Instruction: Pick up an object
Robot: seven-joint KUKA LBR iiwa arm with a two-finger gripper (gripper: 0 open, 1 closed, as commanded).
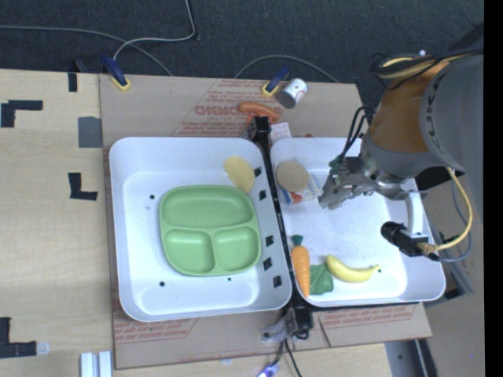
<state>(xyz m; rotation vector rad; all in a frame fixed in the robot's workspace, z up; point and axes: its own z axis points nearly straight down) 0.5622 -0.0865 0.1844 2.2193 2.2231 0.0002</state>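
My gripper (330, 196) hangs over the back half of the right bin (409, 289), just right of a tan round object (292, 175) and a small packet (292, 197) by the divider. A yellow banana (350, 270) lies near the bin's front, with an orange carrot with green leaves (302, 269) to its left. The wrist hides the fingertips. Nothing shows between them.
The left bin (126, 210) holds a green divided plate (211, 230) and a pale yellow lemon-like piece (240, 173) at its back right. A red sausage-like item (258, 109) and a small silver cylinder (291, 92) lie on the cardboard behind the bins. Cables trail near the arm.
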